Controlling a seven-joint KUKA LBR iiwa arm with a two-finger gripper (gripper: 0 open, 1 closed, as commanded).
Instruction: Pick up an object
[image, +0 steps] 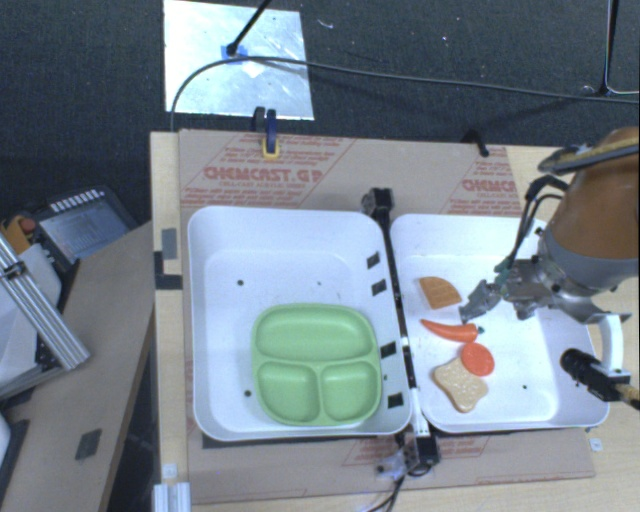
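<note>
I count four food pieces in the right bin (520, 235), one green tray (317, 362) left, gripper (478, 300) grip unclear.

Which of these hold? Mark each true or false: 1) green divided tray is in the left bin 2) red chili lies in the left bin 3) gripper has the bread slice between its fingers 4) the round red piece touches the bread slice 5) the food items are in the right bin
1) True: the green divided tray lies in the left bin.
2) False: the red chili lies in the right bin.
3) False: the gripper hangs above the chili; the bread slice lies apart, nearer the front wall.
4) True: the round red piece overlaps the bread's upper edge.
5) True: the orange wedge too.
</note>
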